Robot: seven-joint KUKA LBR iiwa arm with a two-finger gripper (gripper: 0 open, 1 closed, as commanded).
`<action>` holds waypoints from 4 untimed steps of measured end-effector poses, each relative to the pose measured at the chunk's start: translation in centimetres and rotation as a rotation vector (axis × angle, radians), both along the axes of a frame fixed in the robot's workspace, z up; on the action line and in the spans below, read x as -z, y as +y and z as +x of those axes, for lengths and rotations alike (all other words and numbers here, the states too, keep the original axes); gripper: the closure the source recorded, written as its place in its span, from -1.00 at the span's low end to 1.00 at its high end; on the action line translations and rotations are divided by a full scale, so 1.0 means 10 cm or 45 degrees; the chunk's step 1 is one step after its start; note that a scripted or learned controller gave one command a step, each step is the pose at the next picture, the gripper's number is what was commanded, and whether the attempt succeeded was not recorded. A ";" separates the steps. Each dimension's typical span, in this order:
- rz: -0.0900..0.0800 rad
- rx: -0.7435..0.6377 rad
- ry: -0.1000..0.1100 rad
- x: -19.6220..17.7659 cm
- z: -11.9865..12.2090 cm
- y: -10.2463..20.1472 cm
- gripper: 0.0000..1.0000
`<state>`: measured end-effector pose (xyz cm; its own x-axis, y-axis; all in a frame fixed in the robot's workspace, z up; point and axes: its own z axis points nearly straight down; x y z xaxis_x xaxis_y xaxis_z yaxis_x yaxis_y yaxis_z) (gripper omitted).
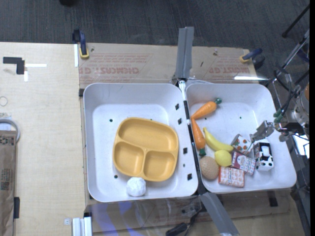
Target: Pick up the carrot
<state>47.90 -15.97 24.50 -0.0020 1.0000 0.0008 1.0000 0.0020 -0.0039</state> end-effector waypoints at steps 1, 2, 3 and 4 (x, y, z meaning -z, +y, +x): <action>-0.002 -0.026 -0.007 -0.35 0.16 0.28 -1.00; 0.000 -0.267 0.000 0.55 0.34 1.08 -1.00; -0.001 -0.167 -0.002 0.59 0.26 0.38 -1.00; -0.002 -0.334 -0.005 0.51 0.89 0.26 -1.00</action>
